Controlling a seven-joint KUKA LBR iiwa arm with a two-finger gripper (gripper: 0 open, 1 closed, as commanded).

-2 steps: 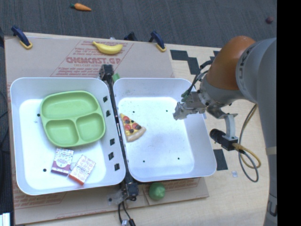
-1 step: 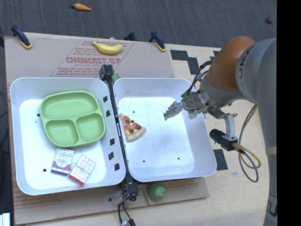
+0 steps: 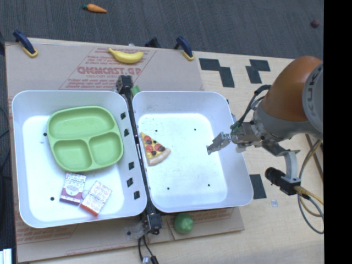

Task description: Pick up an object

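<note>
Two shallow white bins sat side by side on the worktop, the left bin and the right bin meeting along a dark divider strip.

The left bin held three things: one green divided plate with three compartments, lying in the upper half, and two small packets below it. One packet was purple and white; the other packet was orange and white and lay just beside it, tilted, the two touching or nearly so.

The right bin held one object, a pizza slice, lying flat on the bin floor near the bin's left wall, close to the divider.

One arm reached in from the right, its orange band showing above the wrist. The claw hung over the right side of the right bin, well apart from the pizza slice, with nothing between its fingers. Whether the fingers were spread or pressed together could not be told.

Outside the bins lay three more things: one banana on the cardboard sheet behind the bins, one green ball at the front edge just below the right bin, and one carrot on the floor beyond the worktop.
</note>
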